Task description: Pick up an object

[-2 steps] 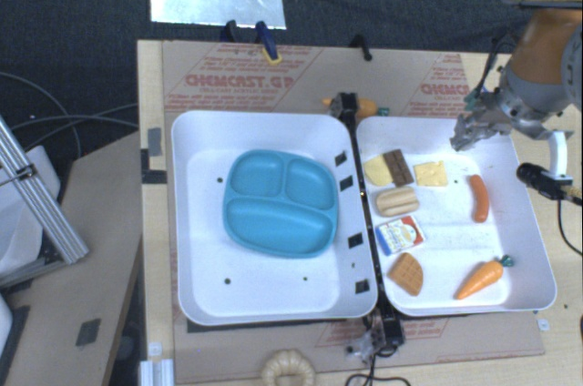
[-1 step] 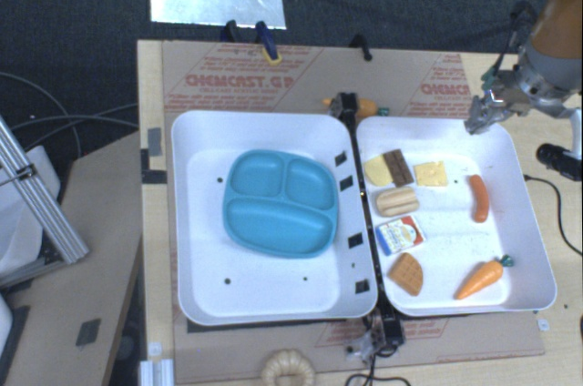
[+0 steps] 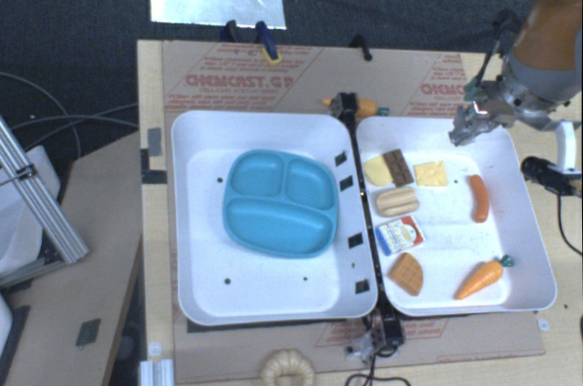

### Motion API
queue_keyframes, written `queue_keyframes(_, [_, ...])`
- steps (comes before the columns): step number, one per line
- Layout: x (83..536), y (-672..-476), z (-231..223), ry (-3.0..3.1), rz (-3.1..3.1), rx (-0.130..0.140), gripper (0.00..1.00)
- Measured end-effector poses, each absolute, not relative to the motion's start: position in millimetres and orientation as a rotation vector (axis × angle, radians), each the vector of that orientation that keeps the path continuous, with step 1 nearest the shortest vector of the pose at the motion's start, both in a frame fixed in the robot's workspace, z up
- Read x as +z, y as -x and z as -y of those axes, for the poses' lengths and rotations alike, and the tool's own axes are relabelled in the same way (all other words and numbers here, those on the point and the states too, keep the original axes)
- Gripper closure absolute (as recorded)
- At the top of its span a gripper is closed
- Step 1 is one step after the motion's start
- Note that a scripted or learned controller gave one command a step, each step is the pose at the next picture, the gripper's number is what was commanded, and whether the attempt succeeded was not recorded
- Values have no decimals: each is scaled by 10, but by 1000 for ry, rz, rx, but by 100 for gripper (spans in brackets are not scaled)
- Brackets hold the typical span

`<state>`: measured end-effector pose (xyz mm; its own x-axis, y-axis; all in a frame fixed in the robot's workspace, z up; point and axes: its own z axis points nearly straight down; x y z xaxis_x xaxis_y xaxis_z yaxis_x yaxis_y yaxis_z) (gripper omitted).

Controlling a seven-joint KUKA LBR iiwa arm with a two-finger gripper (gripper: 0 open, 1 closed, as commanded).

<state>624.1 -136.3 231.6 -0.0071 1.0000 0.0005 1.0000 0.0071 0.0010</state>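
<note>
The right bin (image 3: 524, 220) holds several toy foods: a brown chocolate bar (image 3: 398, 167) leaning on a yellow piece (image 3: 377, 170), a yellow cheese square (image 3: 431, 174), a red sausage (image 3: 478, 198), a tan hot dog bun (image 3: 397, 200), a small red, white and blue carton (image 3: 400, 235), a waffle (image 3: 406, 273) and an orange carrot (image 3: 479, 279). My gripper (image 3: 466, 129) hangs over the bin's far right corner, above and right of the cheese square, with nothing seen in it.
The left bin (image 3: 196, 220) holds a blue divided plate (image 3: 279, 201). Black clips run along the divider (image 3: 362, 193) between the bins. A beige ring (image 3: 290, 368) lies on the bench in front of the bins. A small orange item (image 3: 364, 108) sits behind the divider.
</note>
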Motion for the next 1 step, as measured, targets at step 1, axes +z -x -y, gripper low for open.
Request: queue_keyframes(1, [2397, -5945, 947, -2213, -2231, 3, 100])
